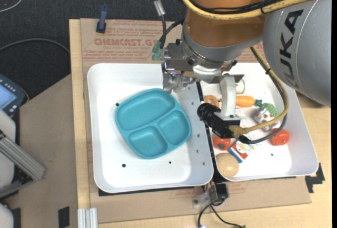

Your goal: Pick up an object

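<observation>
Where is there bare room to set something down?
Left white bin: bare floor left of and in front of the teal three-compartment plastic plate. Right white bin is crowded with small toys; only its near right corner looks bare.

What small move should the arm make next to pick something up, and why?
Probably ease straight down a little. The gripper sits at the far rim of the teal divided plate in the left bin, and that raised rim looks like the nearest edge to close on.
</observation>
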`<state>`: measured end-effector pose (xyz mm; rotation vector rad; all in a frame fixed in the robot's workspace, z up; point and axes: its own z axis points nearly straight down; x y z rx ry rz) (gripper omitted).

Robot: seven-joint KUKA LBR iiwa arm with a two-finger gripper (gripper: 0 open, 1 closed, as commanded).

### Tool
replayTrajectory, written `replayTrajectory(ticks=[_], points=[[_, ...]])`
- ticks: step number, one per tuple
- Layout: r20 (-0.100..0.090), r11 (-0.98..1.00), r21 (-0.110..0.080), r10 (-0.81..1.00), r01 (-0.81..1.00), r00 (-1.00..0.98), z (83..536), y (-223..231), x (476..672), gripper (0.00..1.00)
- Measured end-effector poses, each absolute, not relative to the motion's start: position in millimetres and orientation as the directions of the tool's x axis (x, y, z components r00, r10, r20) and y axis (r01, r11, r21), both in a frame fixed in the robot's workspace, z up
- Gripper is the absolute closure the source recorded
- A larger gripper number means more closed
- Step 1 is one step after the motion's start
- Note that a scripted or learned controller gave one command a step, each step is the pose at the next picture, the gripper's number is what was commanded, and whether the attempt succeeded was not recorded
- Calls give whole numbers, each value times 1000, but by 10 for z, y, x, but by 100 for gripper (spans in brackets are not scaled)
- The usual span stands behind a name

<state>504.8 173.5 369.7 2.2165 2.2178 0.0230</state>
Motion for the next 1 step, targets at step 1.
replayTrajectory(ticks=[1], points=[[-4,-15,-9,1000,1000,15,3108,432,4775,100]])
